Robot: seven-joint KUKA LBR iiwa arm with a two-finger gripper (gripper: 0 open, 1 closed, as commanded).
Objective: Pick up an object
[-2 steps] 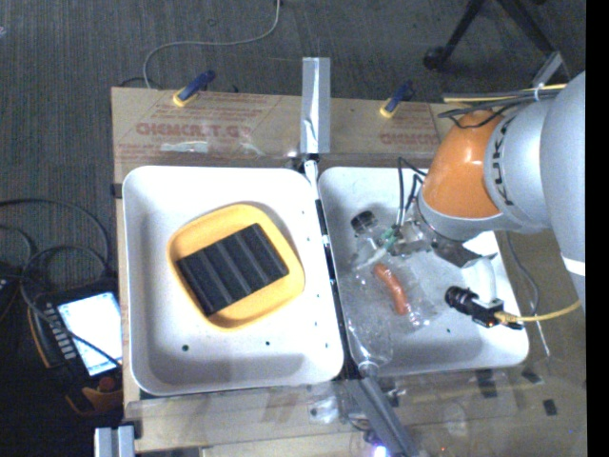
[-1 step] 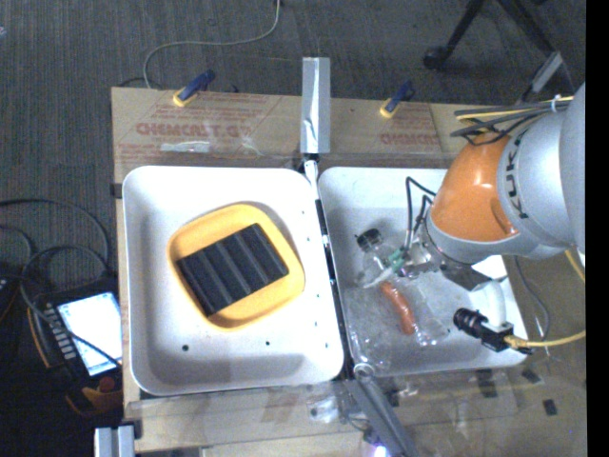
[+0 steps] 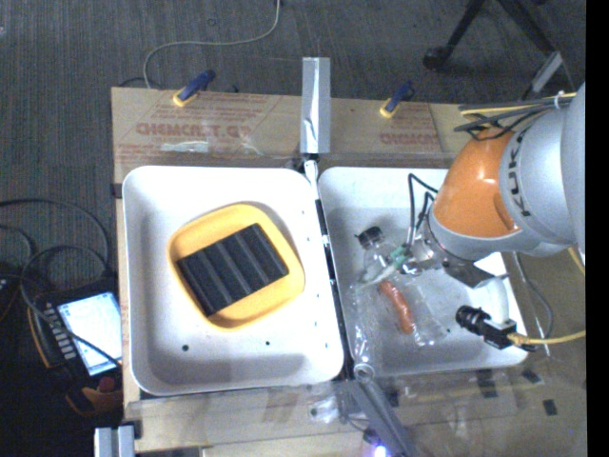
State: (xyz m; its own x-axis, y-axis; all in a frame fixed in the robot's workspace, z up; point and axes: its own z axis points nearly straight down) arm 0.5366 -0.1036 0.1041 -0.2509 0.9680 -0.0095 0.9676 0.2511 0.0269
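My gripper hangs low in the right bin, under the arm's orange band. It is right beside a clear plastic bottle with a black cap that lies near the bin's middle. Just below it lies an orange, carrot-like piece inside crumpled clear plastic. Whether the gripper touches the bottle is unclear, because the wrist hides its tip. In the left bin sits a yellow tray with a black ridged insert.
A metal divider post stands at the back between the bins. Two blue and yellow clamps hold the cardboard sheet behind them. The arm's bulk covers the right bin's right side.
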